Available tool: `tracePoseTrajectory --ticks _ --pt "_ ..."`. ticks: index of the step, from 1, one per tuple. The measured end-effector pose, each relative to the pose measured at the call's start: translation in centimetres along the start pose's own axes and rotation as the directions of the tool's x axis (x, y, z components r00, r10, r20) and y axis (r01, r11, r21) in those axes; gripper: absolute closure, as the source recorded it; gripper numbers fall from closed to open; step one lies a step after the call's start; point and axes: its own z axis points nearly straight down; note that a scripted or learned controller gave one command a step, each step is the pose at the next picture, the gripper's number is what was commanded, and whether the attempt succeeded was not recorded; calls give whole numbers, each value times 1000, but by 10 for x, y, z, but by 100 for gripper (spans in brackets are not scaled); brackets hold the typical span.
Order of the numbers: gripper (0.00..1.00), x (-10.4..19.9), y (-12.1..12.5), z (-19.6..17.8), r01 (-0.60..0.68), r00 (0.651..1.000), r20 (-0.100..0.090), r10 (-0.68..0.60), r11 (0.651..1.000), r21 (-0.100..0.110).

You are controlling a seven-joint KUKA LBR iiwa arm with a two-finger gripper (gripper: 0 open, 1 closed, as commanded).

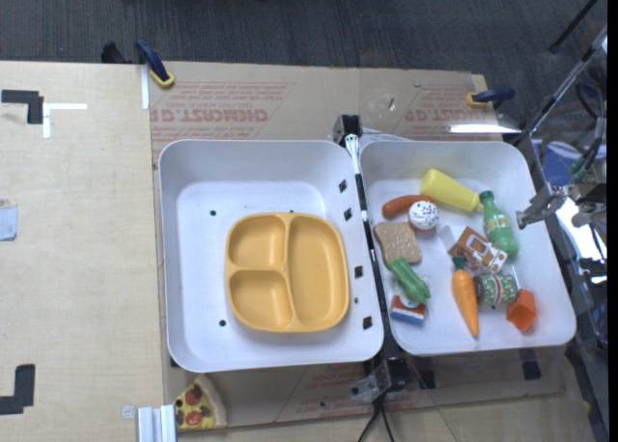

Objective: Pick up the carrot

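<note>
Two white bins sit side by side on the desk (77,266). Within the left bin (183,237) lies a yellow divided plate (287,271). Toys crowd the right bin (541,334): a yellow bottle (449,190), a green bottle (499,225), a bread slice (398,242). Near its front wall lies the carrot (466,301), tip toward the front edge, just beside a striped can (498,289). At the bin's right rim shows the hand (550,206); open or closed, I cannot tell.
</note>
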Motion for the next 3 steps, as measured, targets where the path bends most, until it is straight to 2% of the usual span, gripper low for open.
tracePoseTrajectory --ticks 1,2,3 --pt "0 24 -20 106 -121 993 -1 121 993 1" --pt "0 67 -24 188 -151 989 -2 151 989 -1" --pt "100 66 -23 179 -154 988 -2 154 988 -3"
